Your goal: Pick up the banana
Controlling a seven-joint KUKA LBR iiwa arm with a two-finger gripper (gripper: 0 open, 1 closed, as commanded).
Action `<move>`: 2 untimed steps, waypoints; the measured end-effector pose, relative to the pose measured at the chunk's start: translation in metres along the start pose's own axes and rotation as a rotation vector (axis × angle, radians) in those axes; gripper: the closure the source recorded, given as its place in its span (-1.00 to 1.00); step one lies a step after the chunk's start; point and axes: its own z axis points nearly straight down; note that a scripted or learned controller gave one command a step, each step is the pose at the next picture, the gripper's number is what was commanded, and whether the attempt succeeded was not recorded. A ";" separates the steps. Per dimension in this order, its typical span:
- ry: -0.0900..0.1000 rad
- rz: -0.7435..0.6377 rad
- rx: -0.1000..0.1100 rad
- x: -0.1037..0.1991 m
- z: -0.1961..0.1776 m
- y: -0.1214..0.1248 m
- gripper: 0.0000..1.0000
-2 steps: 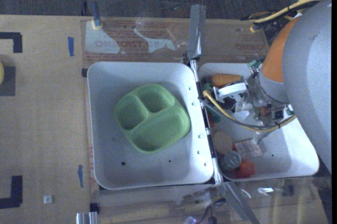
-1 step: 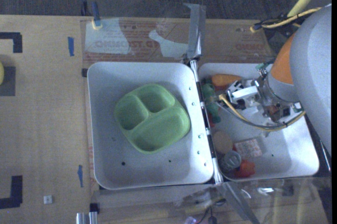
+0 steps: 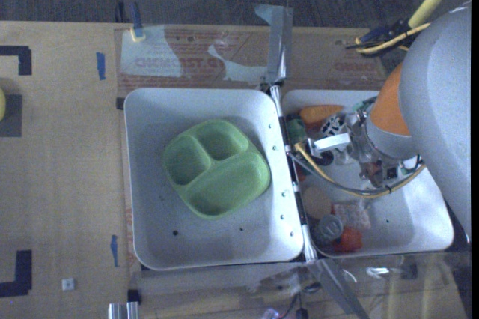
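Banana indiscernible around end effector [image 3: 358, 154]

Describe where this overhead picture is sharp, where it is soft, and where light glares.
Camera view: the green plate is fairly sharp under even light; the grey arm, near the lens, is blurred; clear tape on the bench shows pale glare; small things in the right bin are too soft to name.

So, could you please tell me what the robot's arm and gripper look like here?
The arm is bulky, smooth and pale grey, with a bright orange band above the wrist. The gripper is a cluttered silver-grey metal assembly, and a yellow cable loops past it.
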 end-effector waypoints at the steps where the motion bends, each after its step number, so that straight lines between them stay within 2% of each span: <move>1: -0.017 -0.507 0.009 -0.032 -0.097 0.034 -1.00; 2: -0.015 -0.506 0.009 -0.031 -0.107 0.034 1.00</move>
